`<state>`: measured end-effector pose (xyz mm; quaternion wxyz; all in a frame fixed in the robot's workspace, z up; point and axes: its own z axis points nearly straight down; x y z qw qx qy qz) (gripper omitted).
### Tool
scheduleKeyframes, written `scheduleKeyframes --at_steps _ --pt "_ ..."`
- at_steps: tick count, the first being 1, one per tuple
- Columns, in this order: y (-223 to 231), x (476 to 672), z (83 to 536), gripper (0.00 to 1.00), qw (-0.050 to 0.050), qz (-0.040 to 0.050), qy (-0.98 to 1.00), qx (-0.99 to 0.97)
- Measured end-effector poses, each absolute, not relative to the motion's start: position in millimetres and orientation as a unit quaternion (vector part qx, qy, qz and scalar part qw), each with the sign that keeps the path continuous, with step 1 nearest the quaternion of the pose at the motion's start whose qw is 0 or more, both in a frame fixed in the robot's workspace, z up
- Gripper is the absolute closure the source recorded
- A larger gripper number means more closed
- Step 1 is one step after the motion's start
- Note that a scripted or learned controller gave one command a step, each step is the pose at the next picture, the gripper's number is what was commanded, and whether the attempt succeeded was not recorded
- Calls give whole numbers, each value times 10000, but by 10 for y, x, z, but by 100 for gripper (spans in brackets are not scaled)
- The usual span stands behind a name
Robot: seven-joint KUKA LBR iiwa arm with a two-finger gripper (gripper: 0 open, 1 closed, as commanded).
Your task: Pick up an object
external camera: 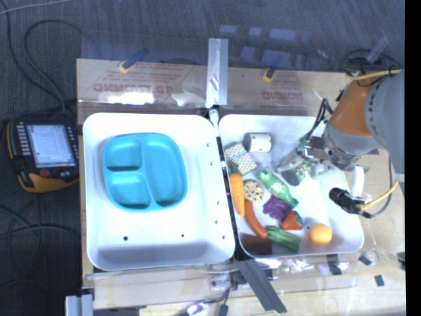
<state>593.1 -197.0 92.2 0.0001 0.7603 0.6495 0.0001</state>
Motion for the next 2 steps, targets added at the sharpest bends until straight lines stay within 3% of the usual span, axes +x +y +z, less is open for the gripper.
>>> scheduleKeyframes --at_steps 1,2 --pt "-1953 5949 1032 100 8 19 6507 7593" --pt "-1540 5850 2029 100 -4 -7 6592 7520"
